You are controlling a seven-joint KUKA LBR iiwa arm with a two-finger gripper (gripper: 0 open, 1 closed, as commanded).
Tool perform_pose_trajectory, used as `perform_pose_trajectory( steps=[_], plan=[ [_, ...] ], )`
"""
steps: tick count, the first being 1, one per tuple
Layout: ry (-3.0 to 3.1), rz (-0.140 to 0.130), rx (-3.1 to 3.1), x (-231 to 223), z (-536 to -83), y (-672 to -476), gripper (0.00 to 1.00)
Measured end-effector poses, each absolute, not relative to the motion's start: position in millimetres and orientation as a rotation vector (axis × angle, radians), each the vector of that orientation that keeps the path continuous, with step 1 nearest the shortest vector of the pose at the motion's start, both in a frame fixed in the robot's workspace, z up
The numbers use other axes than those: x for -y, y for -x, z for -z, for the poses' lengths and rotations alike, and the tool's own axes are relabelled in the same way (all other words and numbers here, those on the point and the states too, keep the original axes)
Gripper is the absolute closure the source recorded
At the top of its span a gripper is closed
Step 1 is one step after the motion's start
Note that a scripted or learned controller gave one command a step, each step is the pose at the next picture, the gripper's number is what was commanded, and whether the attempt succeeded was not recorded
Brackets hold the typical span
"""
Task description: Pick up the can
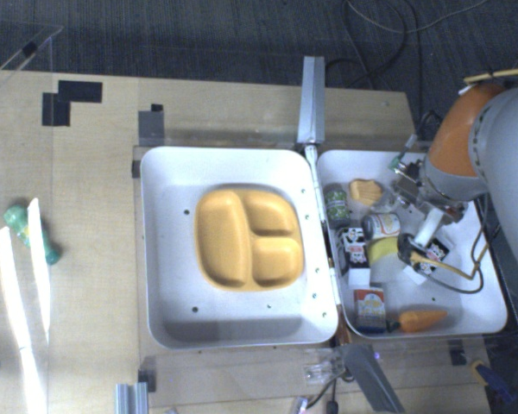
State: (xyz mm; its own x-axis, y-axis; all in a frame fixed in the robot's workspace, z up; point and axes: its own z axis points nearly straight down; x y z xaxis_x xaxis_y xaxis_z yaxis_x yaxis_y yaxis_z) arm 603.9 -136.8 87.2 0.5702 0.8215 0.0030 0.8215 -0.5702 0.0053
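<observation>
1. One fixed camera hangs above the bench (86, 188) and looks down at a slight slant. Dark carpet (198, 15) beyond the bench's far edge fills the top strip.
2. It sits back far enough to take in both white bins. The left bin (168, 309) lies near the centre and the right bin (488, 304) towards the right side.
3. The arm (501, 136) reaches in from the right, cropped by the frame.
4. The bench's left end runs out of the frame.

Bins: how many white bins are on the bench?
2. The left bin has a yellow tray in it. The right bin sits right beside it. No other bin seems to be hidden.
</observation>
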Motion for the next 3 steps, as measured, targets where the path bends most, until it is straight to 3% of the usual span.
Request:
perform_pose_trajectory(
  steps=[1,2,3],
  plan=[
    [-2.781,-0.013,-1.457,135,-98,-605.3,1.00],
    [-2.781,-0.013,-1.458,135,-98,-605.2,0.00],
    [-2.808,-0.013,-1.398,135,-88,-584.3,0.00]
  ],
)
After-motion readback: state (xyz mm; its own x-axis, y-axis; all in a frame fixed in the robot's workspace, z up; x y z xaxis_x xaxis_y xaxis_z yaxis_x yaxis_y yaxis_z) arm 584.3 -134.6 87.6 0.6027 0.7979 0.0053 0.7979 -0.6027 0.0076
